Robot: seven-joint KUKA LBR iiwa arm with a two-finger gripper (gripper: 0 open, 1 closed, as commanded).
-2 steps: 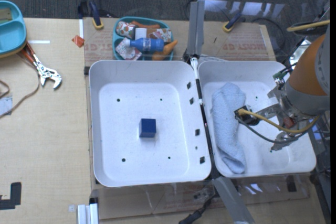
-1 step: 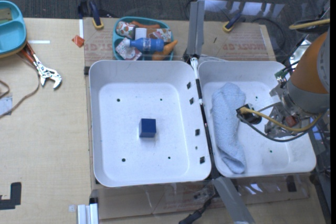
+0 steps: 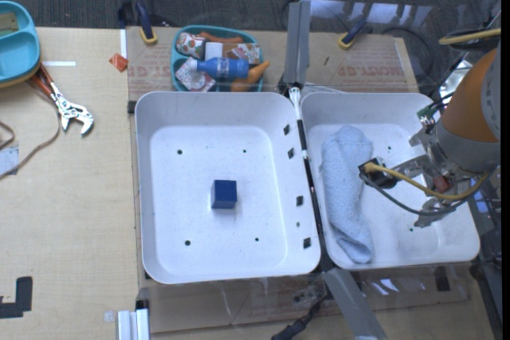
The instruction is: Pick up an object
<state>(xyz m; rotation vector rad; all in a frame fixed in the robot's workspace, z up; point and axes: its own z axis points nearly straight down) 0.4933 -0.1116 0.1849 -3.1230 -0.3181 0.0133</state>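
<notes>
Since the task names no particular object, the sensible choice is whatever lies closest to the pincer [image 3: 429, 201]. That is the pale blue-grey terry cloth, folded into a long rumpled strip [image 3: 347, 191]. It lies in the same shallow white plastic bin [image 3: 456, 244] over which the pincer hangs, near it on the side toward the bins' shared wall. The small dark-blue cube [image 3: 225, 193] sits well apart from the pincer, beyond the cloth and across that wall, alone near the middle of the other white plastic bin [image 3: 171, 171]. Whether the pincer is spread or pressed together cannot be told from this slant (the wrist fittings crowd it), and nothing can be seen held in it.

I judge the step in hand to be the approach. To do it well, the pincer should be spread before it descends. It should straddle the cloth's narrow width rather than its length, over a raised fold where there is material to gather. It should press into the pile rather than skim it, close, then lift straight and slowly. Limp cloth drapes and may drag on the bin wall. The cube would be the firmer target, but it calls for a long crossing and square alignment with its flat faces.
</notes>
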